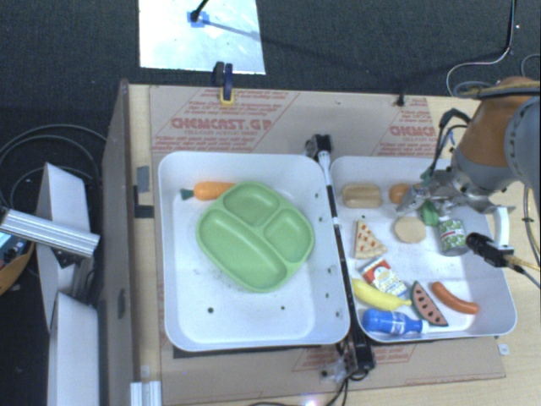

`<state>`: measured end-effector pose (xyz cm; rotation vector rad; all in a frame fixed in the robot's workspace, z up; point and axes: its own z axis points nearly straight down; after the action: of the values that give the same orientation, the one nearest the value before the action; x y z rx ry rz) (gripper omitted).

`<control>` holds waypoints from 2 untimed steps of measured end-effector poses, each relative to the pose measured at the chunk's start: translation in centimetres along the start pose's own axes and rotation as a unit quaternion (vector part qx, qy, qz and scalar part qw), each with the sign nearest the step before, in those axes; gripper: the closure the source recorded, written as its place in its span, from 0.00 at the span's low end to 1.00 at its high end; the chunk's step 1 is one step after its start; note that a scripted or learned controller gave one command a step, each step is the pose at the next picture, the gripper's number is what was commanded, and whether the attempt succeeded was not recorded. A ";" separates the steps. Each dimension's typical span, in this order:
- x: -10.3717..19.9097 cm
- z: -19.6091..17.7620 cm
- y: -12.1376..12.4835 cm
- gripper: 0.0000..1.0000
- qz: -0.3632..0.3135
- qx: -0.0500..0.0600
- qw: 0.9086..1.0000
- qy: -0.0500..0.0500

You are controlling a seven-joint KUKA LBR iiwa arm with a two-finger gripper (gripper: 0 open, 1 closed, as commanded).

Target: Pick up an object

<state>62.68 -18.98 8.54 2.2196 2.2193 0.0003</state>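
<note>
Gripper (pixel 428 203) is hanging low over the right bin (pixel 505 311), its tips sitting just above a green-capped can (pixel 452 235) and beside a round beige cookie (pixel 411 230); whether it is open or closed cannot be told. Lying in that bin are a bread roll (pixel 362 196), pizza slice (pixel 367 240), banana (pixel 377 294), blue bottle (pixel 392 322), watermelon slice (pixel 428 304) and sausage (pixel 455 298). Resting in the left bin (pixel 182 311) are a green divided plate (pixel 255 236) and, touching its upper edge, a carrot (pixel 211 191).
</note>
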 end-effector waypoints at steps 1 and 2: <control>3.1 0.0 4.3 0.00 -0.003 0.002 1.000 0.001; 2.9 -1.0 4.1 1.00 -0.002 0.004 1.000 0.001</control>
<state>66.77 -16.08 9.54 2.2218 2.2286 -0.0062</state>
